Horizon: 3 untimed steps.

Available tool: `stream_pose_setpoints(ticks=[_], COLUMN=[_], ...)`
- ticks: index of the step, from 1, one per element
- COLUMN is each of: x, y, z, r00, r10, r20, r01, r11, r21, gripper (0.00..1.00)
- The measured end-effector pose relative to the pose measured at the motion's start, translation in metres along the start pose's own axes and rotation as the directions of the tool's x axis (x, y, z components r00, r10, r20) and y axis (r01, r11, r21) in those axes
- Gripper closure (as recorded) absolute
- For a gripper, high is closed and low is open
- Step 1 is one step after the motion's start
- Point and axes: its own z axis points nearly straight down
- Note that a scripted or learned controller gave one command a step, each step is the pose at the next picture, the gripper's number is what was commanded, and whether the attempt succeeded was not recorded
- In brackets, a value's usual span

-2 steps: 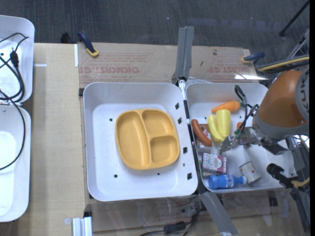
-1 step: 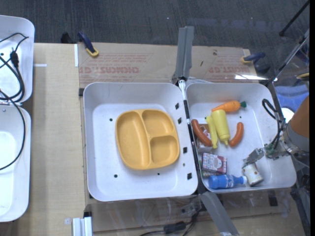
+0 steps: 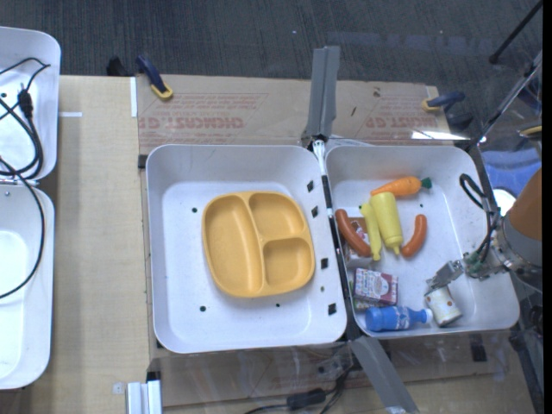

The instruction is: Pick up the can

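The can (image 3: 444, 306), a small pale cylinder lying on its side, rests near the 5 o'clock corner of the right bin (image 3: 448, 158), close to that bin's near wall. Touching or almost touching it at its 9 o'clock side lies a blue bottle (image 3: 395, 318) with a white cap pointing toward the can. The gripper (image 3: 455, 271) sits just at the can's 12 o'clock, its metal tips low over the bin floor; whether the jaws are apart or together cannot be told from this view, and the can is not seen between them. The grey arm (image 3: 523, 240) enters over the bin's 3 o'clock rim. At the can's 10 o'clock lies a small red-and-white carton (image 3: 376, 286). Farther toward 11 o'clock stands a cluster: a yellow mustard bottle (image 3: 387, 220), a sausage (image 3: 352, 232) on its 9 o'clock side, a second sausage (image 3: 415, 235) on its 3 o'clock side, and a carrot (image 3: 399, 187) at its 12 o'clock. Bare white floor lies between this cluster and the can, and along the bin's 3 o'clock wall; a black cable loop (image 3: 473, 190) hangs over the rim near 2 o'clock. The left bin (image 3: 172, 231), sharing a central divider, holds a yellow three-compartment plate (image 3: 257, 242) at its centre, with open floor all around it.
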Motion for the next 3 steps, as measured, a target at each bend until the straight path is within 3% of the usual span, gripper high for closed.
stream_pose_setpoints(ticks=[1,2,3], x=[-0.014,0.009,0.094], y=[0.045,0.001,0.024], z=[-0.037,0.001,0.001], r00=[0.981,0.966,0.893], r10=[0.196,0.259,0.45], r20=[0.006,0.0,0.007], r01=[-0.196,-0.259,-0.45], r11=[0.981,0.966,0.893], r21=[0.0,0.004,0.001], gripper=[0.0,0.0,0.0])
